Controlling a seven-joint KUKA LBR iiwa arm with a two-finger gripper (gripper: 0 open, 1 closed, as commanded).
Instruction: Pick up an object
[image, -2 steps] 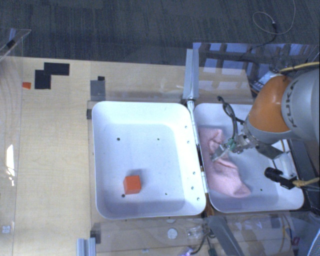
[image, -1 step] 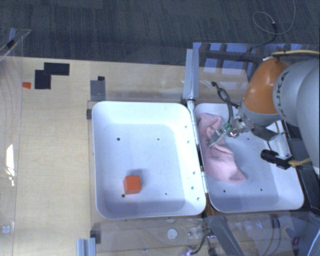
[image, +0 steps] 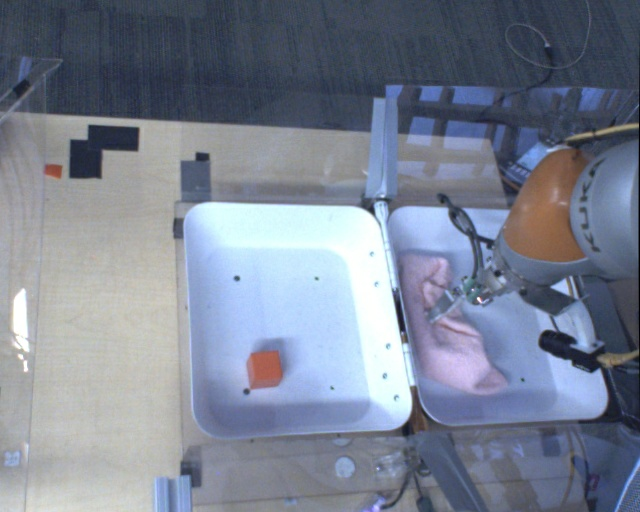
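- Camera view: gripper (image: 452, 303) hangs low over the pink cloth (image: 450, 335) in the right bin (image: 560, 400); we cannot tell how the jaws stand
- We judge the cloth soft, so we should pinch a raised fold, then lift straight
- Left bin (image: 300, 240) on the desk (image: 100, 330) holds an orange cube (image: 265, 369), well apart from the arm

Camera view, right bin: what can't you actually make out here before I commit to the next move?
- Claw: too small and dark over the pink cloth to tell whether it grips the fabric.
- Right bin: its upper right part is hidden by the arm.
- Pink cloth: whether anything lies under its folds cannot be told.
- Orange block in the left bin: its far faces are hidden by its own body.
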